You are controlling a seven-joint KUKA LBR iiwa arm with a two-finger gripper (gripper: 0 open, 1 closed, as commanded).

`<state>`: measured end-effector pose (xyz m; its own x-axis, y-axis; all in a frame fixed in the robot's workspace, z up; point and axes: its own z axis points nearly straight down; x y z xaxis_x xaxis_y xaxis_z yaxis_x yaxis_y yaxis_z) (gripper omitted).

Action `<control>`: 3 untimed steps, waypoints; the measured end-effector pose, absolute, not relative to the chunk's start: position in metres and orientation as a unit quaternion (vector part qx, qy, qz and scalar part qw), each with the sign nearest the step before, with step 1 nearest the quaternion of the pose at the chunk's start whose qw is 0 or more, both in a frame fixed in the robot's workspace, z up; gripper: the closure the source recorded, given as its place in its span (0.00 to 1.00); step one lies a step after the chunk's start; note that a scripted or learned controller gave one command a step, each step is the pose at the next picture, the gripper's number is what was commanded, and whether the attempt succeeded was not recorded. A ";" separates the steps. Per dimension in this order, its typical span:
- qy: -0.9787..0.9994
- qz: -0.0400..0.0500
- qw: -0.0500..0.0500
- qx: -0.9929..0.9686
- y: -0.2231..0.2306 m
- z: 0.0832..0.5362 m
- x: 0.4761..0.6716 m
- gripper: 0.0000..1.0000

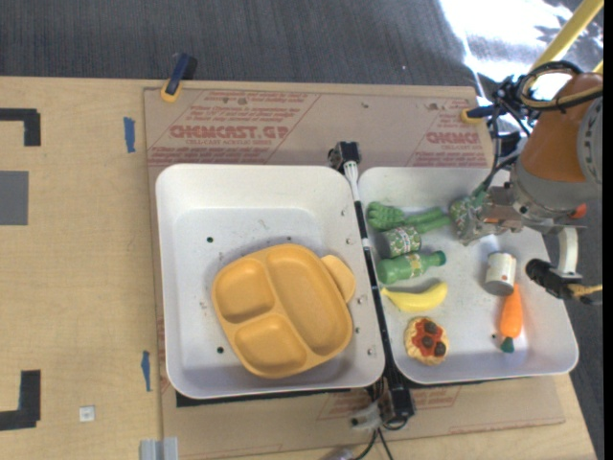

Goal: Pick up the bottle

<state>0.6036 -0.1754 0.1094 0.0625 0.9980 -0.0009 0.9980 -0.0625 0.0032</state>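
Reaching in from the right, the grey arm (560, 161) with its orange band hung over the upper right part of the right bin (556, 353). Pincer (469, 220) sat low at the right end of a green leafy vegetable (407, 218); whether it was released or clenched could not be told.

Green bottle (410, 266) lay on its side near the right bin's left wall, cap pointing right. A small green can (403, 241) lay just above it, a banana (417, 298) just below; all three close together, little room between. Pizza slice (427, 339) lay near the front rim.

More open floor toward the right: a white cylinder (499, 272) and a carrot (510, 319) there, apart from the bottle.

Left bin (192, 209) held a yellow divided tray (281, 307), its tab near the shared edge. Both bins rested on a cardboard sheet (287, 123) on the tabletop (67, 257).
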 end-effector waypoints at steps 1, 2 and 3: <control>0.685 0.001 0.001 0.729 -0.175 0.109 0.604 0.00; 0.824 0.000 0.003 0.567 -0.173 0.088 0.659 0.00; 0.863 -0.007 -0.004 0.506 -0.107 0.089 0.665 0.00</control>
